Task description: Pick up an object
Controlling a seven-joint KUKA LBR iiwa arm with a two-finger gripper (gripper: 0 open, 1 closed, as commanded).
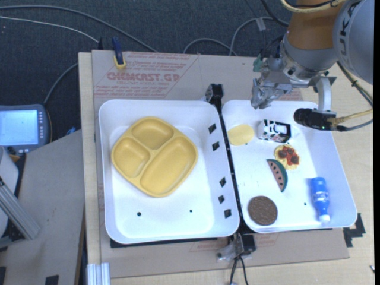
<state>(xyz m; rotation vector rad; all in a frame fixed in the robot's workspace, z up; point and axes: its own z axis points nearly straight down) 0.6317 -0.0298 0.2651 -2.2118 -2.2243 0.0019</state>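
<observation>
The right bin [338, 159] holds a pale yellow disc [240, 135], a black and white toy [275, 130], a small pizza piece [288, 155], a watermelon slice [278, 174], a brown round cookie [262, 210] and a blue bottle [319, 198]. My gripper [260, 101] hangs over the bin's far left corner, above and a little right of the yellow disc. Nothing shows between its fingers. Its tips look close together.
The left bin [113, 177] holds a yellow divided plate [154, 155]. A row of black clips [221, 177] runs along the seam between the bins. A cardboard sheet [148, 70] lies behind them. Cables trail at the back, and a small screen [21, 126] sits far left.
</observation>
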